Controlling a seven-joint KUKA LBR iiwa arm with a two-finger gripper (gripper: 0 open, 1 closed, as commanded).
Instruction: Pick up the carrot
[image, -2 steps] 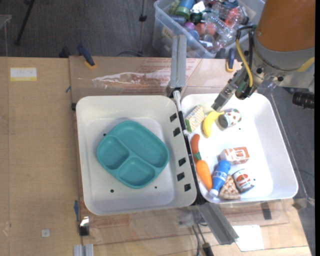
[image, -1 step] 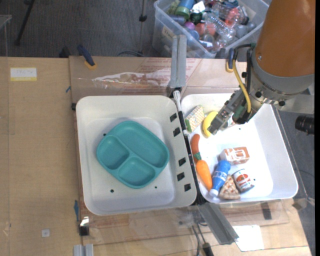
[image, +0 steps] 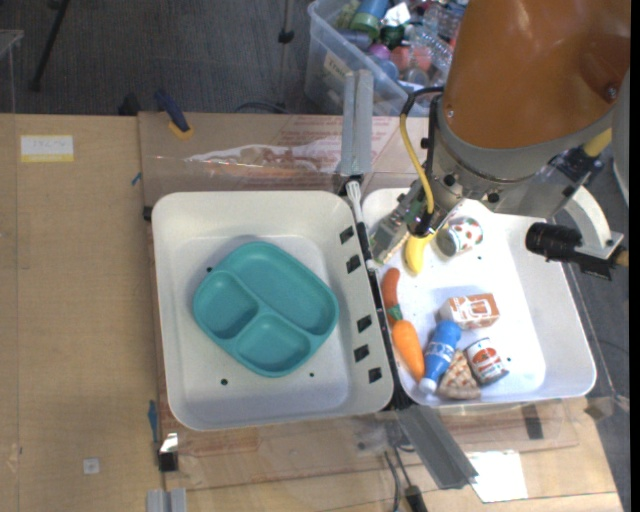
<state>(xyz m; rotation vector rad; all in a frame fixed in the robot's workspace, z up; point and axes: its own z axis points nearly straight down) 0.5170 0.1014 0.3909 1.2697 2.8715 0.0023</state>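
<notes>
The carrot (image: 407, 348) is orange with a green top and lies along the left wall of the right bin (image: 560, 330), pointing toward the front. The arm's grey wrist and orange band hang over the back of that bin. My gripper (image: 393, 236) sits low at the bin's back left corner, next to a yellow banana (image: 415, 256). It is well behind the carrot, with a red-orange piece (image: 390, 286) lying between them. Nothing shows in the gripper.
Around the carrot lie a blue bottle (image: 440, 350), a pizza slice (image: 458, 381), a small can (image: 487, 361) and a carton (image: 472, 310). A red-and-white round toy (image: 461, 237) rests near the banana. The left bin (image: 180, 260) holds a teal divided plate (image: 265, 308).
</notes>
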